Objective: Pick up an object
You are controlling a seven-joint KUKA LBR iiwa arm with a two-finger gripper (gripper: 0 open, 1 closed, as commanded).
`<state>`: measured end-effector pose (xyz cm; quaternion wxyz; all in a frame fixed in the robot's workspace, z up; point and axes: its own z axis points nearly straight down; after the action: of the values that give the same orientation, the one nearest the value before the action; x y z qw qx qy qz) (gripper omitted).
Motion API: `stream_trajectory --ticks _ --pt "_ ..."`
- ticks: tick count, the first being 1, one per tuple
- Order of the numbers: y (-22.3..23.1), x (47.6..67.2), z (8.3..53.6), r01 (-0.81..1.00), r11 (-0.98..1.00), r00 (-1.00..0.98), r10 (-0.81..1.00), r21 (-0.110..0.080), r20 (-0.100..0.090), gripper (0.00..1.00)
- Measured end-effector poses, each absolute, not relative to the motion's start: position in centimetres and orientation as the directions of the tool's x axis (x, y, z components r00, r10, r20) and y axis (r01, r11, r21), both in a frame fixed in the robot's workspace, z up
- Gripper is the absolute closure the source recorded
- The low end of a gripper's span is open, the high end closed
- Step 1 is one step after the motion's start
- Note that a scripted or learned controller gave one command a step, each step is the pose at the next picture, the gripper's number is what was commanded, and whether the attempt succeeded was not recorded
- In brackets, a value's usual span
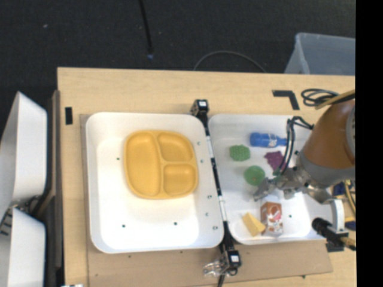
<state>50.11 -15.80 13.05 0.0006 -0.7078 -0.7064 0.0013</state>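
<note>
The gripper (276,187) hangs low over the right-hand shallow white bin (234,232), its grey metal parts spread just above the bin floor, and nothing can be seen between them; whether the fingers are released or clenched I cannot tell from this slanted view. The nearest thing to them is the small red-and-white printed packet (272,216), which lies just on the near side of the gripper, a little to its left, with its long axis running near to far. Touching or almost touching the packet's left side is the yellow wedge-shaped block (253,223). The round green ball (254,174) sits just left of the gripper, the textured green disc (239,153) farther left and toward the far wall, the small purple piece (274,159) just beyond the gripper, and the blue toy-like object (266,140) near the far wall. That makes 6 loose things in this bin (1 of each, counting the 2 green ones apart). The left-hand white bin (108,220) holds 1 yellow plastic tray with 3 compartments (160,163). Judging by closeness, the packet or the green ball looks the likeliest pick, needing only a short shift. Both bins rest on the pale wooden bench (149,88).
</note>
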Motion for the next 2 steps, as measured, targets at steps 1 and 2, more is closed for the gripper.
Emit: stream_trajectory --ticks 1,2 --pt "-15.9 50.1 9.9 1.000 -0.002 0.002 1.000 -0.002 -0.001 0.00" --pt "-16.0 50.2 11.2 1.000 -0.008 0.008 1.000 0.004 -0.001 1.00"
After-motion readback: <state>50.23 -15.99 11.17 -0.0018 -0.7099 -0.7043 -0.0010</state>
